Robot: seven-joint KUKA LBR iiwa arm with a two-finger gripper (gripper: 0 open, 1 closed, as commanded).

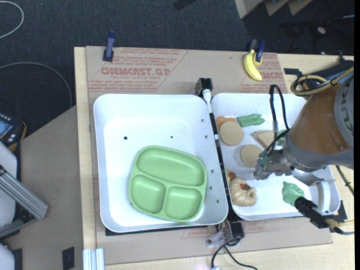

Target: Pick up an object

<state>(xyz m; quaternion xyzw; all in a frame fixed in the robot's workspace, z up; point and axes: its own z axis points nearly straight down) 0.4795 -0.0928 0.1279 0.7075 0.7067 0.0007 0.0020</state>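
From my remote station I see two white bins side by side: the left bin [112,151] holds a green divided tray [167,183], and the right bin [264,210] holds the small items, with the arm [323,131] reaching in over it from the right. The gripper [264,170] hangs low above the right bin's middle, beside a round tan disc [250,154]; I cannot tell how it is set. Smaller things lie around it: another tan disc [230,133], a garlic-like bulb [243,194], two green pieces [250,119] [292,192], and a banana [252,67] on the bench outside.
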